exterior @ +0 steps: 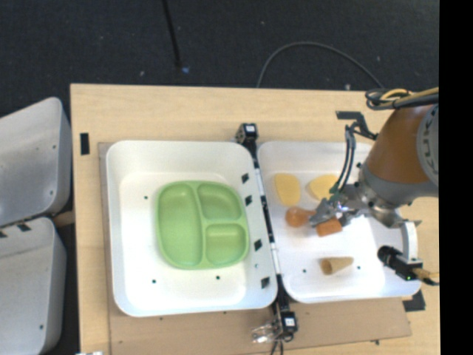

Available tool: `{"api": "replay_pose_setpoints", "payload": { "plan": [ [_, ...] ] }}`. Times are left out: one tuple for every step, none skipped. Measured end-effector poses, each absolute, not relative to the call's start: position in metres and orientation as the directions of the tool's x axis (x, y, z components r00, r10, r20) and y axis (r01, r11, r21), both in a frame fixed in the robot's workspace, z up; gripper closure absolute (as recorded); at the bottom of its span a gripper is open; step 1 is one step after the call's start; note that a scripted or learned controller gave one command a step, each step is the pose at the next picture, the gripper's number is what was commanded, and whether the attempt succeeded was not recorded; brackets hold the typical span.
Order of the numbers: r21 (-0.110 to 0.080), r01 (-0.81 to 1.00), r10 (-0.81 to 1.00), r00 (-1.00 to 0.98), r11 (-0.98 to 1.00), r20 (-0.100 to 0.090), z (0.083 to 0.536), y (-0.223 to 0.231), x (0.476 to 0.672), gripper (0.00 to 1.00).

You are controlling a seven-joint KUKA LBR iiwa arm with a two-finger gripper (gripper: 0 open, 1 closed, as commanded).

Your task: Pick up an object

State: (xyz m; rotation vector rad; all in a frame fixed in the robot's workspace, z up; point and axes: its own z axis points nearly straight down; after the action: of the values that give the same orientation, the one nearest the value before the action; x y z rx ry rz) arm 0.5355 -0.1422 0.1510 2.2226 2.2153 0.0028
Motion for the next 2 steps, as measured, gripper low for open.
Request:
{"api": "replay_pose_setpoints", "payload": {
  "plan": [
    [0.005,1.000,1.000,-0.003,0.003,-0.002,0.194,-0.139,0.539,1.00],
    [0.005,1.000,1.000,-0.003,0.003,-0.002,0.235,-0.141,0.541,1.00]
  ]
}}
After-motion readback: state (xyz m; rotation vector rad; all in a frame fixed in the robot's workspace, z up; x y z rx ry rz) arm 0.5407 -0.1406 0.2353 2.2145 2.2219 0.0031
